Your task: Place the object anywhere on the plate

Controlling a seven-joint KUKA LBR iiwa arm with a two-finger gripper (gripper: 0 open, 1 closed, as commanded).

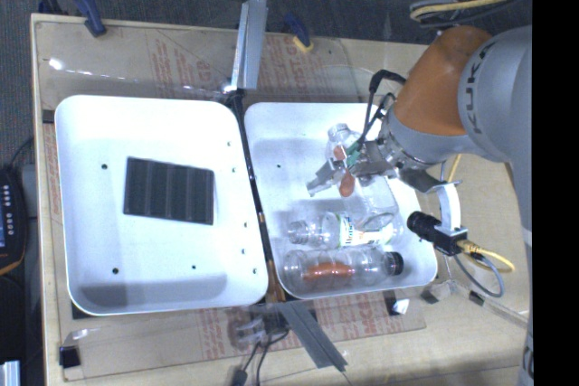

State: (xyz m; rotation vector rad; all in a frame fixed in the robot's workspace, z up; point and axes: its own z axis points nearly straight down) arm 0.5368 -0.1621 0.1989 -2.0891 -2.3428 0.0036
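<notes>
Starting at the left of the tabletop (pixel 136 32), we find the shallow white left bin (pixel 81 194), and flat on its floor lies the dark ribbed rectangular plate (pixel 169 191), its long side running along the bin's length, a little toward the far edge. That is where the object must end up.

Across the central divider sits the shallow white right bin (pixel 271 149). Near its front edge we see two clear plastic bottles: a larger clear bottle with a black cap and orange contents (pixel 339 268) lying on its side, long axis parallel to the front rim, and just behind it a smaller clear bottle with a green-and-white label (pixel 339 231).

Above the middle of this bin the hand (pixel 342 169) hangs on the grey arm with the orange band (pixel 452 95). A small clear bottle with a reddish-orange part (pixel 344 160) lies right at it; we judge this to be the task's object. We cannot tell whether the hand is clamped on it or released.

The relation that matters: the plate lies well to the left of the hand, beyond the divider, so we judge the coming move to be a leftward carry over both bin walls.
</notes>
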